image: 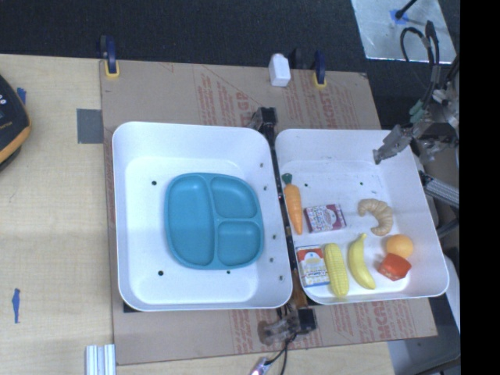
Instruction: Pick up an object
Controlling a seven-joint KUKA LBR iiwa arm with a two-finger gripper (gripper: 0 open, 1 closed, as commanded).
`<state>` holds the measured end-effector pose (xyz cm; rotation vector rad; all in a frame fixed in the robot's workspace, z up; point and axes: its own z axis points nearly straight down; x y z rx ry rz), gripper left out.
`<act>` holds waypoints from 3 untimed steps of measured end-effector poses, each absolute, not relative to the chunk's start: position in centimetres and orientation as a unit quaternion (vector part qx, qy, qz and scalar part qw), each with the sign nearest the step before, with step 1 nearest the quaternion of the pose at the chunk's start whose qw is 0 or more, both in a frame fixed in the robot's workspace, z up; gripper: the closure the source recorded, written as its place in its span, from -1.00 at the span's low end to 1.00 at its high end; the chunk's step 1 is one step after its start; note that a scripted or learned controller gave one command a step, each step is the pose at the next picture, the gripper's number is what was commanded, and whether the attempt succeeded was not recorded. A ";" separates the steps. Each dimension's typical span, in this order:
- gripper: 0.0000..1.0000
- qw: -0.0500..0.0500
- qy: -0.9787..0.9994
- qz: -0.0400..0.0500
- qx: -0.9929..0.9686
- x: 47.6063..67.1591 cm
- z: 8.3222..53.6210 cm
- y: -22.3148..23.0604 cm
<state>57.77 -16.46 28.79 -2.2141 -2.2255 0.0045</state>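
The right bin (344, 158) holds several toy foods: a carrot (293, 207), a small pink carton (325, 218), a croissant (378, 215), a banana (359, 262), a corn cob (337, 269), a red-and-white carton (312, 266), an orange (399, 245) and a red piece (394, 267). My gripper (387, 148) pokes in at the bin's upper right rim, above bare floor and apart from all the foods. Nothing shows between its fingers.
The left bin (137, 158) holds a blue divided plate (213, 219). Clamps (111, 57) and a white block (280, 70) sit along the cardboard's far edge. Cables and arm hardware (436, 131) crowd the right side.
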 end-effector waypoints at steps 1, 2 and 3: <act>-1.00 0.002 -0.709 0.002 -0.705 52.0 15.8 -13.9; -1.00 0.000 -0.709 0.001 -0.705 47.6 9.2 -12.4; 1.00 0.001 -0.710 0.002 -0.704 47.5 10.1 -12.4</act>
